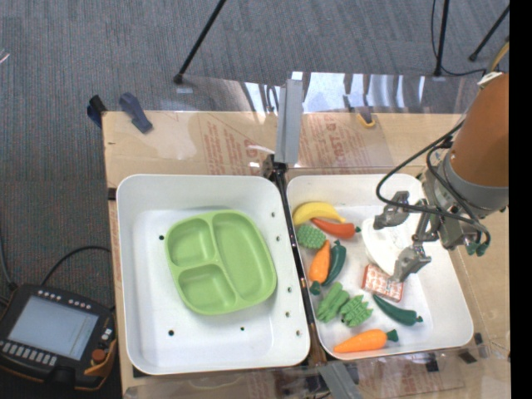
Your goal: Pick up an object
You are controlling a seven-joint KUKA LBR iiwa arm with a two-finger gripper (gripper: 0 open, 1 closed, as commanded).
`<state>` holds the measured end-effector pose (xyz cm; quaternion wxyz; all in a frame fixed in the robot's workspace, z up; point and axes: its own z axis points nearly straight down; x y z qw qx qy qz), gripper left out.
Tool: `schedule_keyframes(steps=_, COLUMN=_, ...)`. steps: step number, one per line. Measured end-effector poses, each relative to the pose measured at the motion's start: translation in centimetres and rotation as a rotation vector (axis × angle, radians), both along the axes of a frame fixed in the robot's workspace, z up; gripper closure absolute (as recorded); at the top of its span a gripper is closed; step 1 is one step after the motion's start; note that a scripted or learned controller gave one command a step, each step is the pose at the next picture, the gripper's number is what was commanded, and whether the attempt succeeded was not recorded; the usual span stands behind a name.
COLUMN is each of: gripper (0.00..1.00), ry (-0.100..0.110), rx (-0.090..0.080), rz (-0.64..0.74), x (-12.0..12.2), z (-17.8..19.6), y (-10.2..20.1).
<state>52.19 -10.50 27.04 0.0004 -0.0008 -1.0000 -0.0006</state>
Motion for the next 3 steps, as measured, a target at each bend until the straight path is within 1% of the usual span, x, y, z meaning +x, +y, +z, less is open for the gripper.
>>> schedule_keyframes(steps=1, gripper=0.00, ry=-0.012, rx=-0.003, rz=0.110, x=2.9, z=-17.8, y=-2.1)
schedule_keyframes(steps=2, gripper=0.00, ry=-0.011, rx=-0.004, rz=-0.033, x=1.3, z=-17.7, y=1.5)
schedule_keyframes(steps=3, gripper=0.00, ry=0.001, rx=-0.001, rz=-0.189, x=11.3, z=-18.3, y=-2.3)
